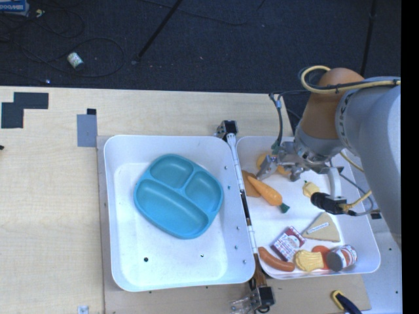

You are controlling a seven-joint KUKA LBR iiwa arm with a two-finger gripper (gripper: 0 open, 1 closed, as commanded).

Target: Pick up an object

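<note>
A single fixed camera is looking down at a slant from above the table (46, 201), taking in both white bins: the left bin (124, 254) and the right bin (366, 254). It is standing well back, also showing dark floor (196, 38) beyond. The arm (366, 129) is entering from the right.

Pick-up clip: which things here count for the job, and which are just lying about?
Job:
gripper
carrot
cheese wedge
sausage
red-labelled packet
right bin

Lying about:
blue divided plate
left bin
small object on the floor
</note>
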